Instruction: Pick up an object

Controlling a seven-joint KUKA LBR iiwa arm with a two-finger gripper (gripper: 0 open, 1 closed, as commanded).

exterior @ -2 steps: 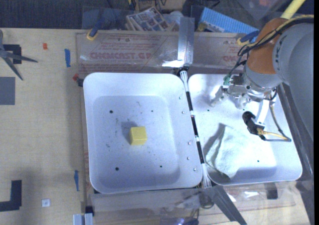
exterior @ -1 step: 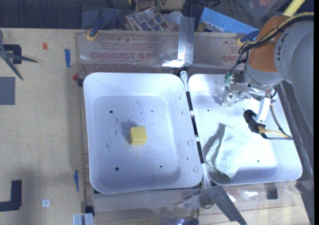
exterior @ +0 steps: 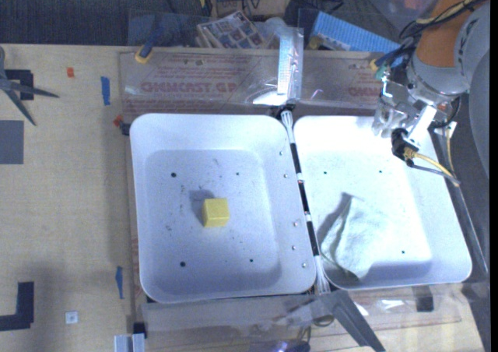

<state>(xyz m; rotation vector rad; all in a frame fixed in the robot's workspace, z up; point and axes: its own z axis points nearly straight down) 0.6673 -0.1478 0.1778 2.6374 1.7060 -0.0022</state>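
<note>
A small yellow block (exterior: 216, 212) lies near the middle of the left white bin (exterior: 148, 140). A crumpled grey-white cloth (exterior: 354, 235) rests in the front left part of the right white bin (exterior: 451, 265). My gripper (exterior: 395, 126) hangs over the far right corner of the right bin, well away from both objects. Nothing shows between its fingers. The grey arm with its orange band (exterior: 451, 19) comes in from the upper right.
A clear plastic sheet with red lettering (exterior: 202, 82) lies behind the bins. Boxes and cables sit beyond the bench's back edge. Blue tape marks (exterior: 105, 90) and dark fixtures dot the wooden bench to the left.
</note>
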